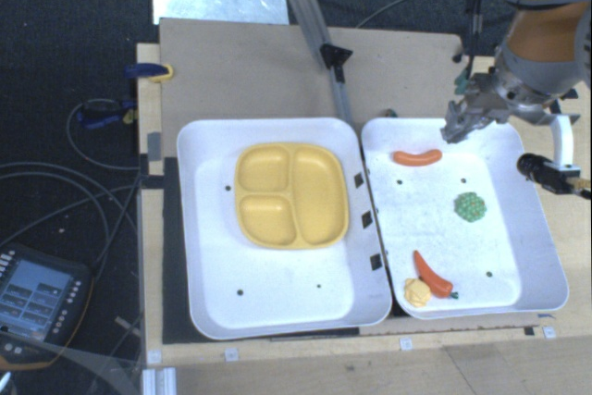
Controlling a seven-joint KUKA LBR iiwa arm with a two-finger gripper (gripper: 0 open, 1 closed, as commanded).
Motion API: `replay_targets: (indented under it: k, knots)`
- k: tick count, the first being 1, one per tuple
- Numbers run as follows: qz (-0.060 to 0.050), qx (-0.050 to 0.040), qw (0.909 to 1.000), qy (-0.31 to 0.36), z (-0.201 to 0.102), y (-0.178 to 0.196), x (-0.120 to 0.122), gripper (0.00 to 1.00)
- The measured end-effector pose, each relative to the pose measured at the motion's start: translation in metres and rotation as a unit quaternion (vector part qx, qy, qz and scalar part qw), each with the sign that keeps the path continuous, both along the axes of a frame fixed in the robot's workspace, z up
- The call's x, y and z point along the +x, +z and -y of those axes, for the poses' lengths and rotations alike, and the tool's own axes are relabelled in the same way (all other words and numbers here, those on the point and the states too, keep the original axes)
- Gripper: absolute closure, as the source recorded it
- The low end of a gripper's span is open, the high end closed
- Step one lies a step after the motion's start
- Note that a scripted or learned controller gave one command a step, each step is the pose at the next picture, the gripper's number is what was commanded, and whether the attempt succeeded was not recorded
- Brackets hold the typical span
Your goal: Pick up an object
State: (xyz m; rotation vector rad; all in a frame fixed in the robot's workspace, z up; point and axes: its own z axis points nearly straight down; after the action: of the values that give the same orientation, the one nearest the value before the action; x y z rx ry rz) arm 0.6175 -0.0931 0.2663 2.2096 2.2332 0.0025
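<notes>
Yellow plastic marks the leftmost item of interest: a three-compartment tray [291, 196] lying flat in the left bin [208, 291]. I read it as too wide and shallow for a two-finger grasp, so I rule it out as a target.

Moving right, the right bin [532, 277] carries four small items. An orange sausage [417, 158] lies near the far wall, roughly level across the view. A carrot-shaped piece [432, 274] lies near the front wall, with a small yellow lump [417, 292] touching or just beside its lower end; I cannot tell which. A green knobbly ball [470, 206] sits apart from the others, toward the bin's right half.

The end effector [460, 127] is at the far right corner region of the right bin, above and to the right of the sausage, which is the nearest item. I cannot tell from this view whether its fingers are apart or together. Nothing shows between them, so I record no object in hand.

Step in hand, in my judgement: approach, before descent. The pick has not been made.

Next move, as I assess it: shift the end effector left and toward the front until it centres over the sausage, align the fingers across its short axis, descend to the bin floor, then close. Risk: the nearby bin wall may obstruct one finger.
</notes>
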Motion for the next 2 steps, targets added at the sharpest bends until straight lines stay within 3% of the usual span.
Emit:
replay_targets:
  k: [2]
  knots:
    - [0.0,0.0007,1.0,0.0,-0.105,0.006,-0.014,1.0]
